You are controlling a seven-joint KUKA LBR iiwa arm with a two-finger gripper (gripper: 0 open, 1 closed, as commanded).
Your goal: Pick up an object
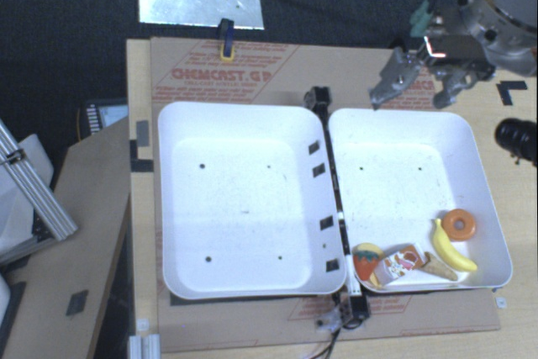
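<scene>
Robotics lab: bench with two white bins.

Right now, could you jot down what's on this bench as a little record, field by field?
arm: grey with an orange band, reaching in from the right
gripper: open, nothing between its fingers, raised above the far edge of the right bin
left bin: white, shallow
right bin: holds a cluster of items in its near right corner
items: banana, orange ring, red and white packet, orange-red fruit
task status: nothing picked up yet
</scene>
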